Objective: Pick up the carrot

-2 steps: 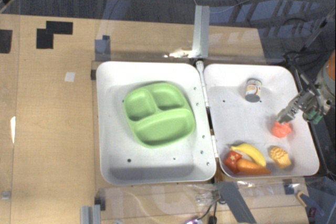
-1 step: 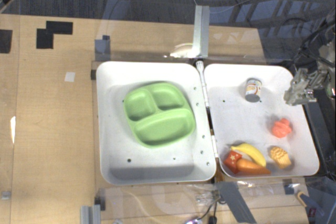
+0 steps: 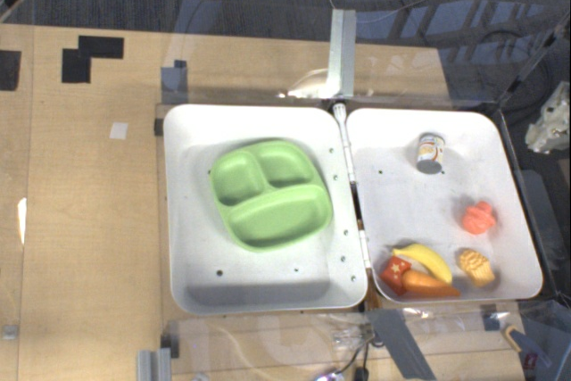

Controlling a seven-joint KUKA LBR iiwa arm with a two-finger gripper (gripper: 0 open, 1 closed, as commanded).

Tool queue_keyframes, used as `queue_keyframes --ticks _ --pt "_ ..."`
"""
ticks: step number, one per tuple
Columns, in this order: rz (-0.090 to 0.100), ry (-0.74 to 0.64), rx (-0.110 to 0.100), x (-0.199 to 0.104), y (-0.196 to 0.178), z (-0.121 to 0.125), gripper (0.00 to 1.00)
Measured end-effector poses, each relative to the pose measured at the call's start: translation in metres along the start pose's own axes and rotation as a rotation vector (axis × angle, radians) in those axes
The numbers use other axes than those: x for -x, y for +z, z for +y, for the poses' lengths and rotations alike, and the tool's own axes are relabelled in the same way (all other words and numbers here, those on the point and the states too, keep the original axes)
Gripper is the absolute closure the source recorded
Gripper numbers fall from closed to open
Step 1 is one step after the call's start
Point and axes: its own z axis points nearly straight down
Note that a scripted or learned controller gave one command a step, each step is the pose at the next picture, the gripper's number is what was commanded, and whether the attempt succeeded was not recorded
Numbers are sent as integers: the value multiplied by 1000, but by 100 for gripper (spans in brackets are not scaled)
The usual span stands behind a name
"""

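Observation:
The carrot (image 3: 429, 284) is orange and lies flat along the front wall of the right bin (image 3: 393, 147). A yellow banana (image 3: 425, 260) lies just behind it, touching or nearly touching it. A small red fruit (image 3: 396, 269) sits at the carrot's left end.
The right bin also holds a small can (image 3: 430, 153) at the back, a red-orange lumpy toy (image 3: 479, 217) at the right and a yellow-brown pastry-like toy (image 3: 475, 266) near the front right corner. A green divided plate (image 3: 270, 193) lies in the left bin (image 3: 192, 263).

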Motion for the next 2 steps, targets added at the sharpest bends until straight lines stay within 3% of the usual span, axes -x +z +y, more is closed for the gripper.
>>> queue_keyframes --ticks 1,2 --pt "-1 182 -1 29 -30 -22 100" --pt "1 204 0 104 -28 -8 100"
